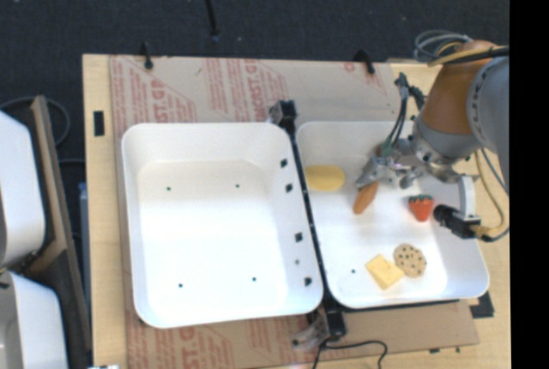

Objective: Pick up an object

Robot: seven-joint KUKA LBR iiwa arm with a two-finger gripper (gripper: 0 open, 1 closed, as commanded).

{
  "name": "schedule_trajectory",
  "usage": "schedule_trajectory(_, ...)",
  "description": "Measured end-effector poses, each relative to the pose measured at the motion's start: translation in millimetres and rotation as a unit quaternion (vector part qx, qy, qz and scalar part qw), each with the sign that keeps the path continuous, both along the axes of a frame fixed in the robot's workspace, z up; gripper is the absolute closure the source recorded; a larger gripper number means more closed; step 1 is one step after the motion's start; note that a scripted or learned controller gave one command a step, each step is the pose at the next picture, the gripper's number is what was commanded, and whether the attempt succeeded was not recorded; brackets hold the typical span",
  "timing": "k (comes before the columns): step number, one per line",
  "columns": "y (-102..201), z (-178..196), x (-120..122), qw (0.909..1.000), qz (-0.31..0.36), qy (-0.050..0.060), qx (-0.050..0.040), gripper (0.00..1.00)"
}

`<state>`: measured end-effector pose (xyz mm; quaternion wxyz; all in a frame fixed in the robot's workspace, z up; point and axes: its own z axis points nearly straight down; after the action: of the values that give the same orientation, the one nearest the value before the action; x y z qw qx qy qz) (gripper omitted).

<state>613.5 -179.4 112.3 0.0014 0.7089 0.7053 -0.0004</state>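
Carrot [365, 196] mid right bin [343, 283], tool [383, 171] at its top end.

Right bin [467, 277], contents:
- Yellow oval piece [325, 178], lying flat near the divider, upper left part of the bin.
- Orange, carrot-like stick [365, 197], tilted, upper end toward the right, just right of the oval.
- Red strawberry-like item [420, 208], green top, toward the right wall.
- Yellow cheese-like wedge [383, 270], lying flat near the front edge.
- Round brown speckled cookie [410, 259], touching or just beside the wedge's right side.
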Motion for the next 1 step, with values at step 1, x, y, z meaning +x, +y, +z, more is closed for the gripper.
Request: schedule_trajectory(1,47.4,-12.1,-25.2,1.0000,0.003,0.001,0.0017,0.00)
